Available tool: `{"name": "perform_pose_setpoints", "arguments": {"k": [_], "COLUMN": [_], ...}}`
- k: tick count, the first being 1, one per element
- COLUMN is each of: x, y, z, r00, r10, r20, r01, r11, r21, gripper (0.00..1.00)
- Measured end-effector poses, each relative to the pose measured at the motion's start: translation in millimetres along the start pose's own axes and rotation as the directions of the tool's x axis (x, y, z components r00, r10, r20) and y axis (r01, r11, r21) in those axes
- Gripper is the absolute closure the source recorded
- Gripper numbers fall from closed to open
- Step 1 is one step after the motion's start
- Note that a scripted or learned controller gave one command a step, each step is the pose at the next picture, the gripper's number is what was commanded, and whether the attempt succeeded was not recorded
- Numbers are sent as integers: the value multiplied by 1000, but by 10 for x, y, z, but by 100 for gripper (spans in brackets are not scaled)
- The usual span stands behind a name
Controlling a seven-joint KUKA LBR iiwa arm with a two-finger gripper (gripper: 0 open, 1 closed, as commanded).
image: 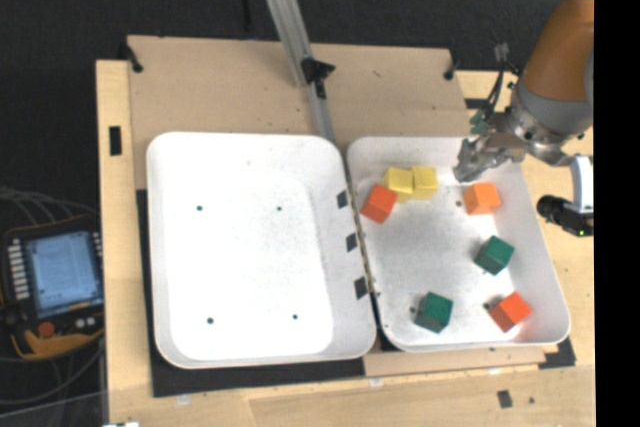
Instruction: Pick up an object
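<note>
Gripper (472, 165) is hovering over right bin (450, 245), just beside orange block (482, 198); finger opening: cannot tell. Nothing is being lifted. Judging the grasp and lift remain.

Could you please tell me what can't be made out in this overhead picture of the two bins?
- Gripper: small and blurred in the camera view, so its finger state can't be read, nor whether it touches the nearby orange block.
- Arm: cut off by the picture's right side.
- Two yellow blocks: touching or merely close, too small to tell.
- Handheld screen at left: text unreadable.
</note>
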State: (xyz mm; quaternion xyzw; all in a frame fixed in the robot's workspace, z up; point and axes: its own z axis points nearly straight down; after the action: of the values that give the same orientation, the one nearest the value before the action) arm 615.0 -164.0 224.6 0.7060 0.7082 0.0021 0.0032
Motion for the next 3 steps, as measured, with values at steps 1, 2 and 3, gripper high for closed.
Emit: {"name": "perform_pose_setpoints", "arguments": {"k": [1,2,3], "x": [529,1079,1556], "y": [-20,52,136], "z": [-29,43,-103], "r00": [1000,1000,1000], "r10": [-4,-4,-4], "r20": [-3,-3,-3], "r01": [4,4,4], "r11": [1000,1000,1000], "r21": [6,10,5], "gripper": [100,100,100]}}
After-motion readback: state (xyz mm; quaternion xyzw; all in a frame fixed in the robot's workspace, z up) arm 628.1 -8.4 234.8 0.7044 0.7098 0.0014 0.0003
